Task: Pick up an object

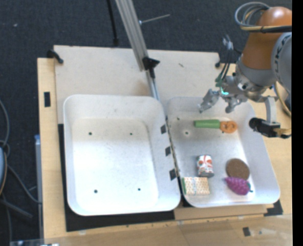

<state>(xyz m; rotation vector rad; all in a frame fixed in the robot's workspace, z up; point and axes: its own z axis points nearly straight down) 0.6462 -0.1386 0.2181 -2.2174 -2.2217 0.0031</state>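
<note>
From the overhead camera, the gripper (219,102) hangs over the far edge of the right bin (259,158), claw spread wide and holding nothing. Just in front of it lies the toy carrot (214,124), green stem and orange tip, the likeliest target since it sits closest under the fingers. Nearer the bin's front edge sit a small can (205,165), a brown disc (237,168), purple grapes (237,185) and a patterned box (196,186). I'd say the descent comes next.

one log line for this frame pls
gripper: open, nothing held, above right bin far edge | nearest: toy carrot | also in bin: can, brown disc, purple grapes, box
</note>
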